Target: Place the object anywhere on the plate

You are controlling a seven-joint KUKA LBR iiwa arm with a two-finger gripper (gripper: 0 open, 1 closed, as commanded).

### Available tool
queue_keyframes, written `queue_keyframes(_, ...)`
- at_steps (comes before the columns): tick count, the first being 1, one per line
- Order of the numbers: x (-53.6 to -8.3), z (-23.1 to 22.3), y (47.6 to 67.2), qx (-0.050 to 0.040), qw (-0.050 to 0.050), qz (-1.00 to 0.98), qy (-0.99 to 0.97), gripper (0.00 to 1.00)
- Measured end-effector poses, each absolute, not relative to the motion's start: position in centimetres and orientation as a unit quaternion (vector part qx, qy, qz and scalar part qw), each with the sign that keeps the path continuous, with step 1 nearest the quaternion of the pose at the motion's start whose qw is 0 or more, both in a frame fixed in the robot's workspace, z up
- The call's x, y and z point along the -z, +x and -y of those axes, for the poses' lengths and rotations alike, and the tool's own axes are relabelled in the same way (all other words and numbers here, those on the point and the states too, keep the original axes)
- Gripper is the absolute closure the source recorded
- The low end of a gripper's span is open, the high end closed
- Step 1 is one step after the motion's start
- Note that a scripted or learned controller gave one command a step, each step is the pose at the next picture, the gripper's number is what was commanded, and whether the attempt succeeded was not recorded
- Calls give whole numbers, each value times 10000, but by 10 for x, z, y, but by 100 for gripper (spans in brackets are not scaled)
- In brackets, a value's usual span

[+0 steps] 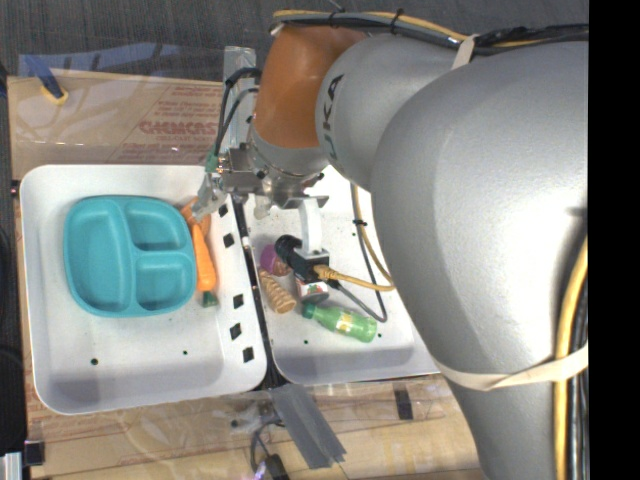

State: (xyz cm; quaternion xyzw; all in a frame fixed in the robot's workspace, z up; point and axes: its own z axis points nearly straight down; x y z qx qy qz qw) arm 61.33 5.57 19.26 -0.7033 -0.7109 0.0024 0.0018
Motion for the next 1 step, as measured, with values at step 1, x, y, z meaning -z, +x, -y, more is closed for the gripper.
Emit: queue_keyframes(1, -202, -57, 614, -29, 27, 7127, -7014, 100)
